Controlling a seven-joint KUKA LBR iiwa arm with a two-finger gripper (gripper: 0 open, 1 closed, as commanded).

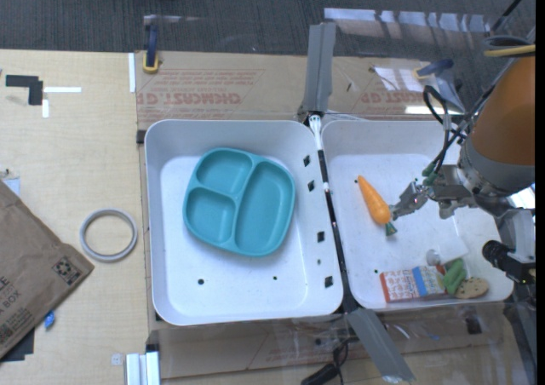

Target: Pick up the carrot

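Carrot [372, 199] lies in the right-hand bin [400, 140], on the white floor near that bin's left wall, and it sits just at nine o'clock from my gripper [402, 205]. Its long axis runs from about eleven o'clock, where the orange tip points, down to five o'clock, where the green stub ends close by my fingertips. My fingers come in from the three o'clock side and point toward that lower, green end; they look nearly touching it, yet the carrot is not between them, so I hold nothing, and whether they stand apart or together I cannot tell at this slant. I judge the coming move turns on this: the body lies slightly up and to nine o'clock of me, so I need to shift that way and set my fingers across the axis, not along it. A teal divided plate [239, 201] rests in the left bin [170, 230], well apart.
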